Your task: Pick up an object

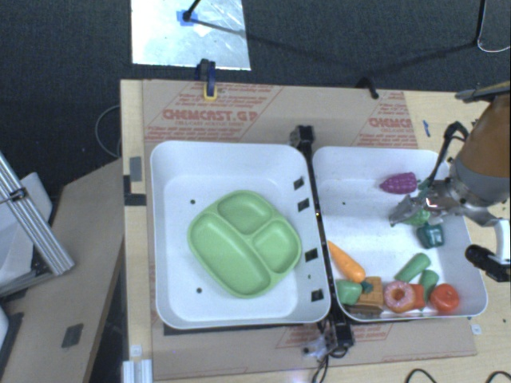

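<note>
**Over the right bin: arm low, nothing yet lifted**

On the bench, two white bins sit side by side. Left bin point(172, 214): one green tray point(243, 243) with three wells, nothing else. Right bin point(351, 178): the toy food, mostly bunched along the near edge.

The arm point(487, 158) reaches in from the right, wrist low over the right bin's far-right part. Gripper point(415, 211) hangs just below a purple piece point(398, 183) and just beside a small teal block point(431, 234). Whether the jaws are open or closed I cannot tell; the metal parts blur together. No item is seen between them.

Step in hand, as I judge it: the approach, with the grasp not yet made. The likeliest targets are the purple piece or the teal block, both near the tool. The next move calls for settling over one of them and closing squarely, then lifting clear of the bin wall.

Count, right bin: one purple piece, one teal block, one carrot point(346, 261), one donut point(398, 295), one tomato point(445, 296), one brown cracker-like piece point(370, 294), three green pieces point(412, 266).
</note>
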